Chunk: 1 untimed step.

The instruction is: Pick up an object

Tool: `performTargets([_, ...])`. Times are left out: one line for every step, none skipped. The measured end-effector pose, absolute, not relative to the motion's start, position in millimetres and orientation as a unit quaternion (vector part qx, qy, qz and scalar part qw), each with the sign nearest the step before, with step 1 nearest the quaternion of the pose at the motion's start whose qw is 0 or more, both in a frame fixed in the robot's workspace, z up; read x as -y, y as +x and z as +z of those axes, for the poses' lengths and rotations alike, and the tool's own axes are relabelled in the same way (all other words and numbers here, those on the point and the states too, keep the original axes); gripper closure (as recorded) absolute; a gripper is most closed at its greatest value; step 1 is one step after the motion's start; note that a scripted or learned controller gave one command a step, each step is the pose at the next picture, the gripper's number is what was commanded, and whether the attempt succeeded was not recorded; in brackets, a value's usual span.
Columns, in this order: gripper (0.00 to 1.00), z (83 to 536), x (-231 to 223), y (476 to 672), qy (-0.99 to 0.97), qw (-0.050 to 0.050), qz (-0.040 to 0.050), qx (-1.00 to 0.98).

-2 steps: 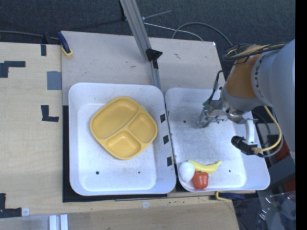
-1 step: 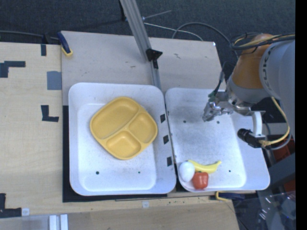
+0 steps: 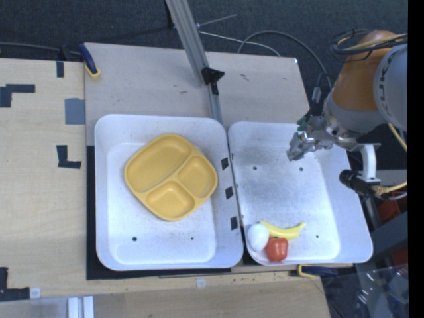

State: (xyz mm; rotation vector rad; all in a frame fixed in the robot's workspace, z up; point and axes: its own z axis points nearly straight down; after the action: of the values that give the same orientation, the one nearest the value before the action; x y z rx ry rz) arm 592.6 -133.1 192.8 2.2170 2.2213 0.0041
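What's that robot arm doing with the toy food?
The robot arm's gripper hangs over the far end of the right bin, and there is nothing between its fingers. It is meant to pick something up. The toy food sits in the near corner of that bin: a white egg, a banana and a red pepper, all bunched together. In the left bin lies a yellow divided plate. Nothing has been grabbed yet.
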Motion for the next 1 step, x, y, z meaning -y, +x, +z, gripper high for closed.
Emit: performTargets([1.0, 242.6, 132.6, 593.7, 0.706, 0.002, 0.0013, -0.708])
